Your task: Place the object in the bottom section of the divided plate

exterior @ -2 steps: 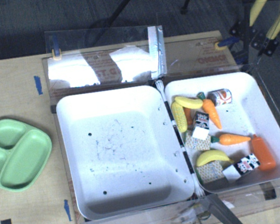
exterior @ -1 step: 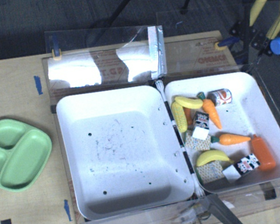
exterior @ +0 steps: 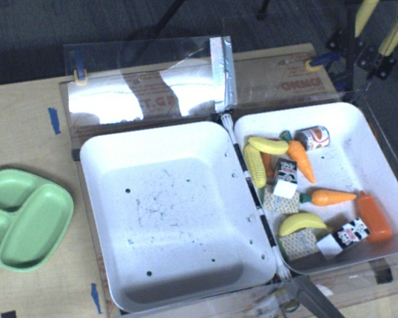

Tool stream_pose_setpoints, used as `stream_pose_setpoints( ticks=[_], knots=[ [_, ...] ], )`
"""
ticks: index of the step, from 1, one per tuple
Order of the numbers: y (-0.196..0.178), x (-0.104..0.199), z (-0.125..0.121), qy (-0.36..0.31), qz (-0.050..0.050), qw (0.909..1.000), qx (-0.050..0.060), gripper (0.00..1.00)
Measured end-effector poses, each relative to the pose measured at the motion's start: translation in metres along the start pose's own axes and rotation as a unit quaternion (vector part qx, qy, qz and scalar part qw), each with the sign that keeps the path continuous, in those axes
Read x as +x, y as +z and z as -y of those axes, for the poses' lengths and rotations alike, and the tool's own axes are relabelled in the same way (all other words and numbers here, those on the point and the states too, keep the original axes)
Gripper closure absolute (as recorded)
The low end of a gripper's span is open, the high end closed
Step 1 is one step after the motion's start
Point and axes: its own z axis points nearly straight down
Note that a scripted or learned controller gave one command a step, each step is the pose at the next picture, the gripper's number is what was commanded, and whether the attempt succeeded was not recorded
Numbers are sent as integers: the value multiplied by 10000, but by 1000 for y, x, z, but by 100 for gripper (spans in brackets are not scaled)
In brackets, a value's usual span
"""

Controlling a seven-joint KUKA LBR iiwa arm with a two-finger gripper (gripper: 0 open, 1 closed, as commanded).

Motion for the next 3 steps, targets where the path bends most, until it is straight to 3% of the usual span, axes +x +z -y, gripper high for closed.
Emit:
stream_pose_setpoints(
  ticks=[1, 2, 3],
  knots=[
    [80, 10, 116, -6, -6, 10000, -6, 100],
    [96, -43, 167, 4, -5, 10000, -9, 100],
    [96, -43, 167, 5, -6, 10000, -10, 0]
  ],
)
